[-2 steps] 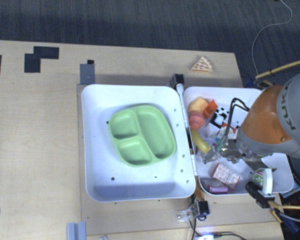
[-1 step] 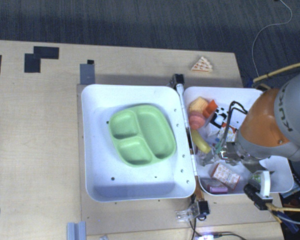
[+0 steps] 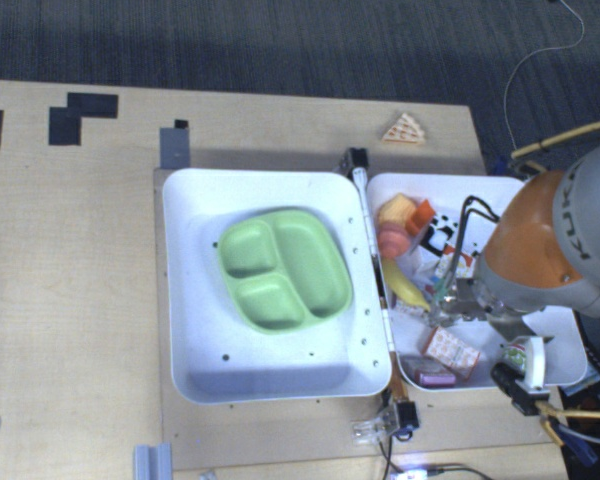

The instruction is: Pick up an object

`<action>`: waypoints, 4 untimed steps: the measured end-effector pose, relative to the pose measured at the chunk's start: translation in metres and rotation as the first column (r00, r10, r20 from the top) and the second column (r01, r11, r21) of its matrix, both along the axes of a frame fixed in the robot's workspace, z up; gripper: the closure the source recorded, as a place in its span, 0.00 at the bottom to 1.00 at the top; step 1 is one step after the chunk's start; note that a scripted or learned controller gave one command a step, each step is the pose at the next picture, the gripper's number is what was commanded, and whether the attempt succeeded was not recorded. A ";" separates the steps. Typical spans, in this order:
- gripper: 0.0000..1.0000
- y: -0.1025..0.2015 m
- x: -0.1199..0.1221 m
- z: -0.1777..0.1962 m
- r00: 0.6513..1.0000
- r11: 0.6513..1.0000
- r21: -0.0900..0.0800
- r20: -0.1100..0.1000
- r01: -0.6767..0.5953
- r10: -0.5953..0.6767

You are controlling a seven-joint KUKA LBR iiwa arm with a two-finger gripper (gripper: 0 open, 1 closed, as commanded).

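The right bin (image 3: pixel 480 183) holds a clutter of small objects: a yellow banana (image 3: pixel 404 290), a pink and orange toy (image 3: pixel 393 238), a yellow-orange piece (image 3: pixel 398 209), a patterned pink packet (image 3: pixel 450 350), a purple item (image 3: pixel 436 378) and a green-and-white can (image 3: pixel 523 353). My gripper (image 3: pixel 442 303) hangs low in this bin, just right of the banana and above the packet. The grey arm with its orange band (image 3: pixel 525 248) covers the bin's right half. I see nothing clearly held between the fingers.
The left bin (image 3: pixel 195 358) carries a green divided tray (image 3: pixel 283 268). A triangular pizza-slice toy (image 3: pixel 405 130) lies on the bench beyond the right bin. Cables run along the bench's front and right edges.
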State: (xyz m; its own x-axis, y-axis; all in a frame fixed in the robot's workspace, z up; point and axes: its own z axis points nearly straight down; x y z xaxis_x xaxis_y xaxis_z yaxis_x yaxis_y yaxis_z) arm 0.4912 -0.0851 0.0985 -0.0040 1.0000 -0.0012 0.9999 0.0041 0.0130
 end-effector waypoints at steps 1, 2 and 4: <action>0.00 0.000 0.000 0.000 1.000 1.000 0.000 0.000 0.001 -0.001; 0.00 -0.001 -0.004 0.004 1.000 1.000 0.002 -0.010 0.002 -0.002; 1.00 0.001 0.000 0.000 1.000 1.000 0.000 0.000 -0.001 0.001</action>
